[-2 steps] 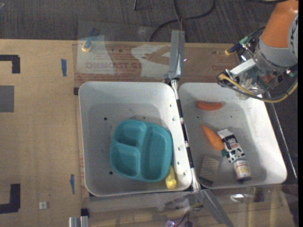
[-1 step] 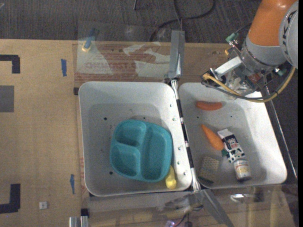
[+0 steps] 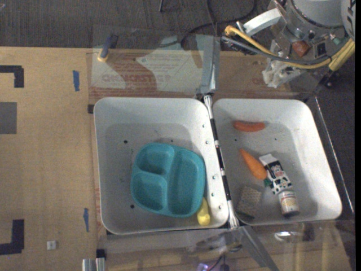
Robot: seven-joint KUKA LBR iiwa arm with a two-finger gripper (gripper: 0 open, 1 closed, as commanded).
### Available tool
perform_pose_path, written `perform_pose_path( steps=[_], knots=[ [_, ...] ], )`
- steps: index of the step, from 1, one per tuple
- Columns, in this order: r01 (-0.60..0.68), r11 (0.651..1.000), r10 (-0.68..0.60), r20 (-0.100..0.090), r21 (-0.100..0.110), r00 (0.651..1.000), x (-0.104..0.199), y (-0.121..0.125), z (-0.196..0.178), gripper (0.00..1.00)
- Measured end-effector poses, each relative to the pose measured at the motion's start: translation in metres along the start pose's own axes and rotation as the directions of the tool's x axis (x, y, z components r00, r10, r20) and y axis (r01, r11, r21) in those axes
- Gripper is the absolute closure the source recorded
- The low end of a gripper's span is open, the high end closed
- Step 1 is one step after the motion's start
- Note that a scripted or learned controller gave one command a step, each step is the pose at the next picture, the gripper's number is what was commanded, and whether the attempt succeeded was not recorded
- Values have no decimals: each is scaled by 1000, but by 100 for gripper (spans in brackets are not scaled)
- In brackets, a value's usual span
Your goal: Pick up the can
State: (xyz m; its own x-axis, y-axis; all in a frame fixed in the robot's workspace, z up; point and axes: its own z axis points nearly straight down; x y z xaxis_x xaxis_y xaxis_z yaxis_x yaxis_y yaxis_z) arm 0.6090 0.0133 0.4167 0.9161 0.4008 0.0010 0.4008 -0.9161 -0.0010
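The can is a small cylinder with a pale top and a brownish label. It rests near the front edge of the right bin, just below a white carton. My gripper hangs above the bench behind the right bin's far rim, well away from the can and with nothing seen in it. The arm's orange band and cables sit above the gripper at the top right.
The right bin also holds an orange sausage, a carrot touching the carton, and a grey speckled pad. The left bin holds a teal divided plate and a yellow piece.
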Motion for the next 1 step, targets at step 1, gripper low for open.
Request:
perform_pose_path(
  steps=[1],
  knots=[
    [-191,982,191,-2,-1,982,59,-16,-18,100]
  ],
)
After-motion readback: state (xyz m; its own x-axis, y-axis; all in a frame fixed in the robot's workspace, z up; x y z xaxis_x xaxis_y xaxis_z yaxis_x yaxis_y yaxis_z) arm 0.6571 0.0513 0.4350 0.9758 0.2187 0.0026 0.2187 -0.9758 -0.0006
